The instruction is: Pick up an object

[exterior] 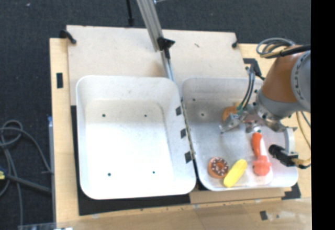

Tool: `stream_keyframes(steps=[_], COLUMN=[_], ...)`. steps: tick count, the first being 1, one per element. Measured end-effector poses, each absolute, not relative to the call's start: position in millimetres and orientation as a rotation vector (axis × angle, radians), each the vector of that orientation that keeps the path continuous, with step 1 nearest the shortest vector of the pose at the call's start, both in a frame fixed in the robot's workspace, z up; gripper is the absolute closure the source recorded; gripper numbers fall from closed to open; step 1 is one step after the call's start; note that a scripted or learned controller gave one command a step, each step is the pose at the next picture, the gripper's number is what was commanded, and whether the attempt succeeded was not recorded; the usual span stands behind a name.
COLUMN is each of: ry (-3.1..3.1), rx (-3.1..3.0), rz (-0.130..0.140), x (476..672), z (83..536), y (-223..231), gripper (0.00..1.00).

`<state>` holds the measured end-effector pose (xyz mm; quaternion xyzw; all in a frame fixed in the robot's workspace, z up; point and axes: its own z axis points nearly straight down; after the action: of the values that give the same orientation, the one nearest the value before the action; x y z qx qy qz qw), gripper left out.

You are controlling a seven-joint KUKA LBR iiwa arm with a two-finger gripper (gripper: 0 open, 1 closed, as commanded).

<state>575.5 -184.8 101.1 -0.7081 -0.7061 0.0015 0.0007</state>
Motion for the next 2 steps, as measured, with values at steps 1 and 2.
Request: stream_keyframes(steps=[1,2], ry=[-2.214,-2.23], rx=[-2.237,-2.224], rz=[-0.004,-0.006], x=[577.3,579.6], z=[116,179], y=[-187,-182], gripper=[1.0,1.0])
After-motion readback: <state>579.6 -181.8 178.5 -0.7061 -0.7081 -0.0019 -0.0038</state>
